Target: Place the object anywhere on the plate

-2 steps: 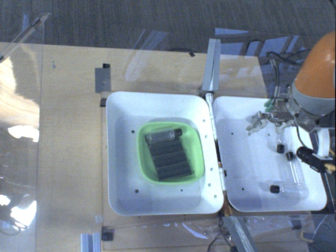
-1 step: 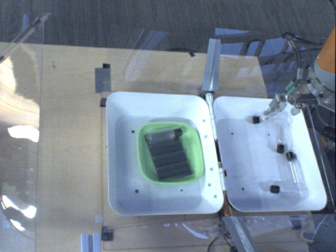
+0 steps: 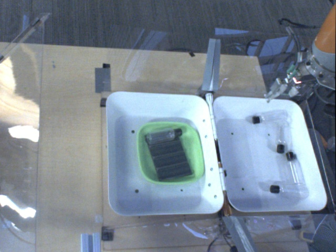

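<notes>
Dark grey ribbed flooring runs across the top of the view, behind a pale wooden bench (image 3: 58, 156) that is partly covered by clear sheeting with bright glare along its left edge. Two shallow white bins sit side by side on the bench, joined along a grey metal divider (image 3: 212, 67) that rises from their far edge.

In the left bin (image 3: 118, 193) a square green plate (image 3: 144, 164) lies near the middle. On the plate rests a dark ribbed block (image 3: 170, 161), and a clear tube with a dark cap (image 3: 163, 136) lies across the plate's far edge, touching the block's upper end.

The right bin (image 3: 231, 193) holds several clear tubes with black caps (image 3: 286, 151), scattered towards its right side and near edge. Their transparent bodies are hard to make out against the white floor; mostly the black caps show, so their exact count is unclear.

At the view's right edge, beyond the right bin's far right corner, the arm (image 3: 325, 43) is cut off, with its orange band showing. The gripper (image 3: 283, 85) is small and tangled with cables; whether it is spread or pressed together I cannot tell.
</notes>
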You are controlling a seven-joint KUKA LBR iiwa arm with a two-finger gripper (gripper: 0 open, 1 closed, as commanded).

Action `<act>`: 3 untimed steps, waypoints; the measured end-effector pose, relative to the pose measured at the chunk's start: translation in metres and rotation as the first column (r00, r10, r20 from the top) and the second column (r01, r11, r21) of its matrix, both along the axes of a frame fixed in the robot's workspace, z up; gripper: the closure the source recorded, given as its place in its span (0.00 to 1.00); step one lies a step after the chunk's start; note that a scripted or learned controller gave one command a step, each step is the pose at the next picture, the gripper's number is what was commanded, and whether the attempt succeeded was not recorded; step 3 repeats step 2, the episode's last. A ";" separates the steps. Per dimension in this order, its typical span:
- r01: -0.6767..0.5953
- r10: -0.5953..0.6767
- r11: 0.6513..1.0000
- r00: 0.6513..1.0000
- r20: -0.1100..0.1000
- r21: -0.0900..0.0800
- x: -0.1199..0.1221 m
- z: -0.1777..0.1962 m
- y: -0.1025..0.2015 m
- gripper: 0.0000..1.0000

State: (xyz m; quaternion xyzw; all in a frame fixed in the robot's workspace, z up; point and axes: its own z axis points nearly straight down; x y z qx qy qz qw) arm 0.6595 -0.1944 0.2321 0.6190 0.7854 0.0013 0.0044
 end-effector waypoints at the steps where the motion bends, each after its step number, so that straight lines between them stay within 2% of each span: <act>1: 0.062 -0.062 0.998 0.998 0.004 0.000 0.012 0.064 -0.009 0.00; 2: -0.108 0.108 0.994 0.994 0.007 -0.004 0.003 0.207 -0.009 0.00; 3: -0.108 0.108 0.994 0.994 0.007 -0.004 0.003 0.207 -0.009 0.00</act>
